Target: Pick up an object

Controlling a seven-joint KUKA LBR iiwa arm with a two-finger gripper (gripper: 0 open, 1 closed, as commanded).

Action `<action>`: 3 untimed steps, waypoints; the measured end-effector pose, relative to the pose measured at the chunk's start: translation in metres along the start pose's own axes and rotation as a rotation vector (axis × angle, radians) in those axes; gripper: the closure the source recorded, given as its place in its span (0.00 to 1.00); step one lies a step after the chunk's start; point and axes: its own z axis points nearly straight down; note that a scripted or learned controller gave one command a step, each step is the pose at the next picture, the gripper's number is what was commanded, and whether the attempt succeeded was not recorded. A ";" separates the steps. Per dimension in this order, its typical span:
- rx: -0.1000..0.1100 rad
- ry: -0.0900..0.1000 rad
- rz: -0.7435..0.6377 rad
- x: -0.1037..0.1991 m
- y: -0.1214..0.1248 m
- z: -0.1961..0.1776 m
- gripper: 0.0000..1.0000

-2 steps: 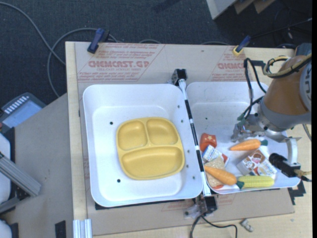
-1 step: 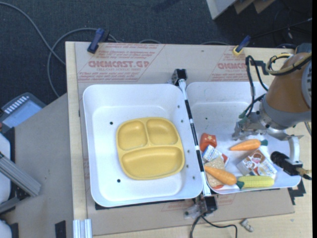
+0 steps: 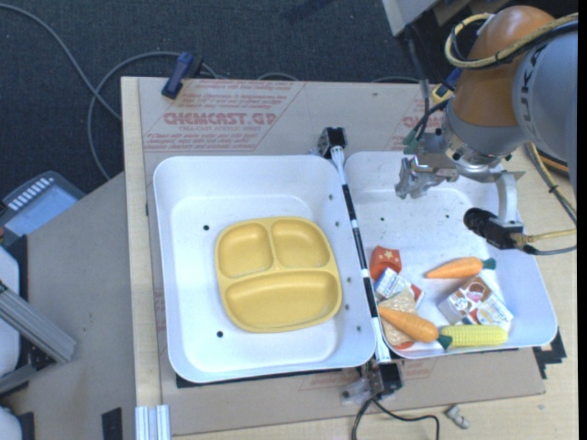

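Observation:
The right bin (image 3: 527, 324) holds several toy foods near its front: a carrot (image 3: 454, 268) with a green tip, a second carrot (image 3: 408, 323), a corn cob (image 3: 475, 336), a red piece (image 3: 386, 260), a small carton (image 3: 473, 302) and a packet (image 3: 396, 287). My gripper (image 3: 417, 180) hangs over the far left part of that bin, well behind the foods, with nothing seen between its fingers. The grey arm with its orange band (image 3: 491, 71) reaches in from the upper right.
A yellow three-compartment tray (image 3: 275, 273) lies in the left bin (image 3: 183, 246). A black divider rail (image 3: 353, 236) runs between the bins. A black cable connector (image 3: 486, 225) sits over the right bin's far right. A blue clip (image 3: 179, 74) lies on the cardboard behind.

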 end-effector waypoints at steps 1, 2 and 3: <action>0.005 0.000 0.001 0.014 -0.020 0.001 1.00; 0.005 0.000 0.001 0.014 -0.020 0.001 0.00; 0.005 0.000 0.003 0.029 -0.076 0.001 0.00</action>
